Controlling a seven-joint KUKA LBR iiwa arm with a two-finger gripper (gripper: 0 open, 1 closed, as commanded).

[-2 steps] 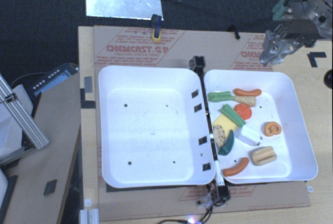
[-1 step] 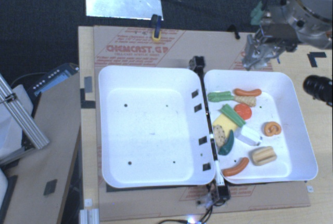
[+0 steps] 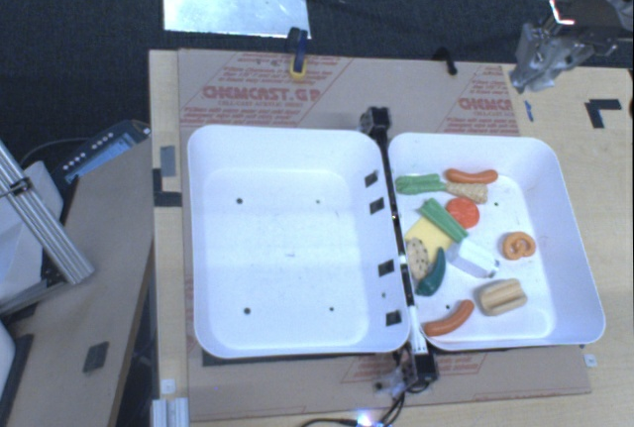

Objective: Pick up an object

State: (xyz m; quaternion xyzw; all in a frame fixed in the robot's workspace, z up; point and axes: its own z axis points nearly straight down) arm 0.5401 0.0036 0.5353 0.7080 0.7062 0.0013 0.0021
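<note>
Status: the pick has not begun. The gripper (image 3: pixel 540 58) is at the upper right of the frame, above the cardboard sheet (image 3: pixel 327 88) and outside both bins; nothing is seen between or under its parts, so no object is judged to be lifted. Whether it is open or closed cannot be determined at this resolution. All candidate objects lie in the right bin (image 3: pixel 570 207), in the lower right quarter of the frame. The left bin (image 3: pixel 287 148) occupies the centre of the frame. Contents of the right bin, top to bottom: a green pod (image 3: pixel 419 184) and an orange sausage (image 3: pixel 472 176) near the upper wall, with a corn cob (image 3: pixel 467 191) just below the sausage; a red tomato slice (image 3: pixel 463 212) touching a green strip (image 3: pixel 441 219); a yellow cheese wedge (image 3: pixel 426 237); a small orange ring (image 3: pixel 517 245) toward the right wall; a white block (image 3: pixel 472 260); a bread roll (image 3: pixel 500 296); a second sausage (image 3: pixel 448 318) near the lower wall. The nearest item to the gripper is the orange sausage, which lies below and to the left of it, well apart. Remaining steps, as judged: travel down-left over the right bin, descend, close on one item, lift. The orange ring and bread roll stand apart from neighbours and appear the easiest targets.
</note>
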